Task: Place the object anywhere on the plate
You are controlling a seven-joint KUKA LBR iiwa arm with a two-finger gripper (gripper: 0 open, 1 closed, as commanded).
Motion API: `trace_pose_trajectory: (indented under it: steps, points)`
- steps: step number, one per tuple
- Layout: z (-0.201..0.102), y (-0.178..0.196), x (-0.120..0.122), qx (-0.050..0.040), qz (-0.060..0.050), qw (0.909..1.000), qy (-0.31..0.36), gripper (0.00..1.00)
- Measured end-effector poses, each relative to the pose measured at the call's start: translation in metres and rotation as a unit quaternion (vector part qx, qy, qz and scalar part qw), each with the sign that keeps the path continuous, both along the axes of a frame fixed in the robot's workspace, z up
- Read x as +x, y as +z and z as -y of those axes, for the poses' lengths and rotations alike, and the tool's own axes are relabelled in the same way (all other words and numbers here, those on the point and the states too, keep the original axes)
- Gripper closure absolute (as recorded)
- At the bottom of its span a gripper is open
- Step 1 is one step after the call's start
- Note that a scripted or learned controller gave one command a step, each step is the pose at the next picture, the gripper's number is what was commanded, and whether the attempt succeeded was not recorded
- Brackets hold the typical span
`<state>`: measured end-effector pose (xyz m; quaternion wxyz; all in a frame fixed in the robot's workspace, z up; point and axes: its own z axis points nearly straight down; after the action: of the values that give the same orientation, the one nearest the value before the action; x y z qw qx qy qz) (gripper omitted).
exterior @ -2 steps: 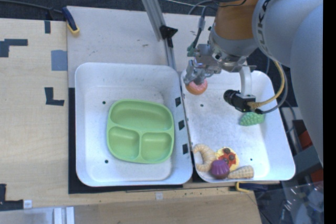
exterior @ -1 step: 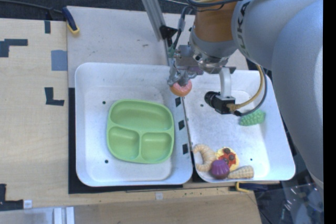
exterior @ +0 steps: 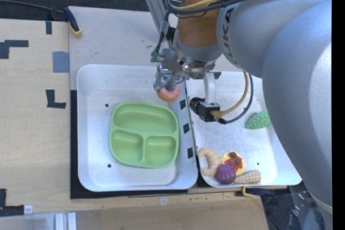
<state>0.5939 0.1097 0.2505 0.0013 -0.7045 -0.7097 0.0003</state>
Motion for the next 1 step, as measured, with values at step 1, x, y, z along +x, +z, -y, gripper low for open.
trace_pose_trajectory:
  steps: [1]
  points:
    - [-0.0482,-0.0117,-0.0002,-0.0006,0.000,1.0000,-0.001,1.00]
